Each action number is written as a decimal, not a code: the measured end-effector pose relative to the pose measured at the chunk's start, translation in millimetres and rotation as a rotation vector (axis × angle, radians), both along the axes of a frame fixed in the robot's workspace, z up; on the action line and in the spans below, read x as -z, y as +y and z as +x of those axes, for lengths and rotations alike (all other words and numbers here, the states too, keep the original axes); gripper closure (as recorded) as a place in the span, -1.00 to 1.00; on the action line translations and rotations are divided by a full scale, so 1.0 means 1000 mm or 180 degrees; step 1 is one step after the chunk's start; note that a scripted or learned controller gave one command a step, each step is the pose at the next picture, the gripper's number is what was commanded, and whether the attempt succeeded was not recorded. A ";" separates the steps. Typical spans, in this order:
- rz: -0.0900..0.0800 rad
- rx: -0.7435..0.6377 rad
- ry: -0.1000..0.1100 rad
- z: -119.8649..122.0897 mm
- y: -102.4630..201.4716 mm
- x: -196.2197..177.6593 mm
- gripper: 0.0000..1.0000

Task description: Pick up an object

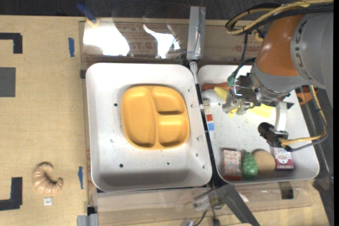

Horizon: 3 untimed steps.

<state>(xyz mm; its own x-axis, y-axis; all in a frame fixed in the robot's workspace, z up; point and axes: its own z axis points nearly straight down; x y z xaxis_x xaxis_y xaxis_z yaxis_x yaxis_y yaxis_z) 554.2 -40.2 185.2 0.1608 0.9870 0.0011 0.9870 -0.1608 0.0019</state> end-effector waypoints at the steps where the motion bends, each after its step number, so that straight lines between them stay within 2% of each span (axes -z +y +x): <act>1: 0.0000 -0.0477 0.0013 -0.034 -0.003 -0.013 1.00; 2: -0.0004 -0.0147 0.0009 -0.012 0.020 0.001 1.00; 3: 0.0000 0.0154 0.0019 -0.057 0.006 0.001 1.00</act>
